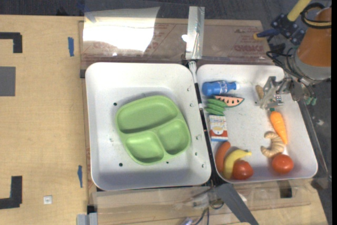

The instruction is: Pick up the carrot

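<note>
Left bin (100, 129): green divided plate (152, 128). Right bin (310, 166): blue bottle (218, 87), watermelon slice (230, 100), banana (234, 158), two tomatoes; carrot (278, 126) lying toward the right wall, above the ginger root (270, 146). Gripper (274, 96): just above the carrot's top end, nothing between its fingers; whether spread or closed, cannot tell.

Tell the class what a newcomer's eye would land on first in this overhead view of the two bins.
First comes the bright green divided plate, lying alone in the left bin. Next is the cluster of toy food in the right bin, above all the orange carrot near its right side. The pincer hovers just above the carrot's top end, the arm reaching in from the right.
</note>
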You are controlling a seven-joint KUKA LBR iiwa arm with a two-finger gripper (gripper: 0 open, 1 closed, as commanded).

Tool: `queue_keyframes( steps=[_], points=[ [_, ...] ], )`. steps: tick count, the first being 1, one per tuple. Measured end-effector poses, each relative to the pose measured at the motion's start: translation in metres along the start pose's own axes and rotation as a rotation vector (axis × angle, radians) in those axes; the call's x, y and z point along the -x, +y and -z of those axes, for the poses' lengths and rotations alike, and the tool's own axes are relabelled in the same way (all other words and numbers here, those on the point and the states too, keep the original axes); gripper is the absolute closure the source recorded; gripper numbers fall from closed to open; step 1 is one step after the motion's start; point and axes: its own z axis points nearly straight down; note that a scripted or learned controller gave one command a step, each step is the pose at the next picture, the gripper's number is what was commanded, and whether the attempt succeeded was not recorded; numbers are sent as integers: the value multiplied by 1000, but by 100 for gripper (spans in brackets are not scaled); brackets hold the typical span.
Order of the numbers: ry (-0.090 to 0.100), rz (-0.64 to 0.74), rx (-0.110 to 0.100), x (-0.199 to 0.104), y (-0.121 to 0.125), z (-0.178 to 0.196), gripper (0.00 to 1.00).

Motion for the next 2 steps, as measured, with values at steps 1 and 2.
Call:
queue_keyframes(
  steps=[1, 2],
  points=[
    [2, 0, 1, 0, 1, -1, 0],
    [13, -74, 3, -28, 0, -14, 0]
  ],
)
